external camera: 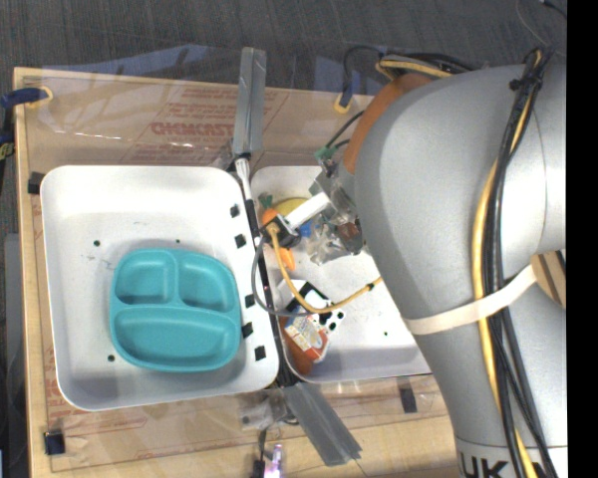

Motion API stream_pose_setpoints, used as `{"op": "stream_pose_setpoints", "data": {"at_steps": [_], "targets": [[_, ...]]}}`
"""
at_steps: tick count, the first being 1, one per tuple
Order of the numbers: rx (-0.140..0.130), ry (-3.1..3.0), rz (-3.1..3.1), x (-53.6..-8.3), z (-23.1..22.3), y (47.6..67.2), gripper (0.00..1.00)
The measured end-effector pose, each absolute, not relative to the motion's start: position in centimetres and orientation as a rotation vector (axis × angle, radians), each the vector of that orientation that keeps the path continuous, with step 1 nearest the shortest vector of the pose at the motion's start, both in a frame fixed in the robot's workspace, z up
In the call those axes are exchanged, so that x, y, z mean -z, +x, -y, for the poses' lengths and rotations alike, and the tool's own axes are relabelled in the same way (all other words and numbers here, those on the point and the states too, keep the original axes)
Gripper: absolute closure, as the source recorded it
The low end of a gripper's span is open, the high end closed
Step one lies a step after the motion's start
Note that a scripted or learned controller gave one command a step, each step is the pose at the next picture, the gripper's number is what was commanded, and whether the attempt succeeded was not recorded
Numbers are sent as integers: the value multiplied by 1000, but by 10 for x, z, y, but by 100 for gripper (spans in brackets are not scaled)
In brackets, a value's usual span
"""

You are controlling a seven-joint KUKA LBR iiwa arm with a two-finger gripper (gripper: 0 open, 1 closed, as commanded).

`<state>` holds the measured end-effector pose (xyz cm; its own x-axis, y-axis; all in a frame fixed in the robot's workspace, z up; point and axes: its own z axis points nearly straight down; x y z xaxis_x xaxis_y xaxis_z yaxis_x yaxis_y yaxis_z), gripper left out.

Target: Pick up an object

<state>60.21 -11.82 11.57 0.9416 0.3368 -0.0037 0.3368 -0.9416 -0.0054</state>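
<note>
Gripper (324, 229) sits low in right white bin (379, 352) over yellow-orange clutter (284, 217); finger state can't be told. Best to centre on one item, close firmly, lift straight.

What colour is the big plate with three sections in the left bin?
The plate is turquoise, a blue-green, plain to see in the camera view.
</note>
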Motion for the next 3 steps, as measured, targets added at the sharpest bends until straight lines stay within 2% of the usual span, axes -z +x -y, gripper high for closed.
{"op": "stream_pose_setpoints", "data": {"at_steps": [1, 2, 3], "targets": [[-5, -3110, 413, -192, 87, 565, 100], [-12, -3119, 327, -91, 103, 598, 100], [-5, -3106, 445, -218, 107, 612, 100]]}}
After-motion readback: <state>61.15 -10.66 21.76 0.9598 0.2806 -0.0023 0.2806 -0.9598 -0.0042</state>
